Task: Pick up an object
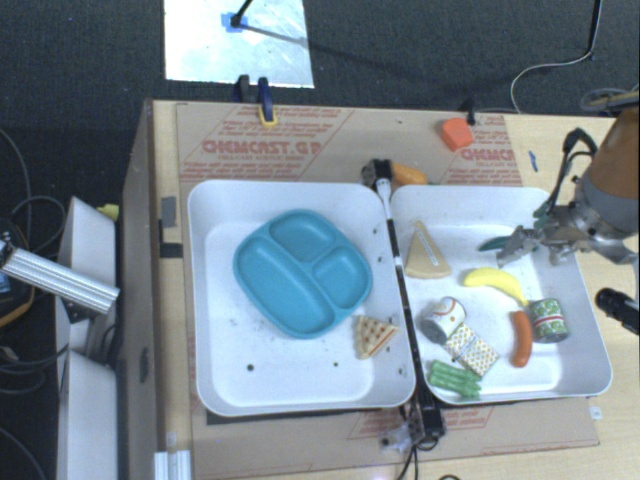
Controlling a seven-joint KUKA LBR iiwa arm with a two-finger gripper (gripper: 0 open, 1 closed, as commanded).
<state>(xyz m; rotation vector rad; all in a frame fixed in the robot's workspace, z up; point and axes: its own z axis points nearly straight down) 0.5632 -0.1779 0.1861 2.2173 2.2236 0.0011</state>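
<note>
The tool [522, 240] hangs low over the right bin [585, 373] at its three o'clock side, just above the banana [497, 282], likely the nearest pick. Nothing sits in it; its opening I cannot tell.

Yellow banana [497, 284] lies flat in right bin [580, 368].

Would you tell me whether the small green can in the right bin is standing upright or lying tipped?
Tipped: the green can lies on its side on the right bin, beside the sausage.

blue tray [303, 272] – yellow banana [497, 283]
</note>
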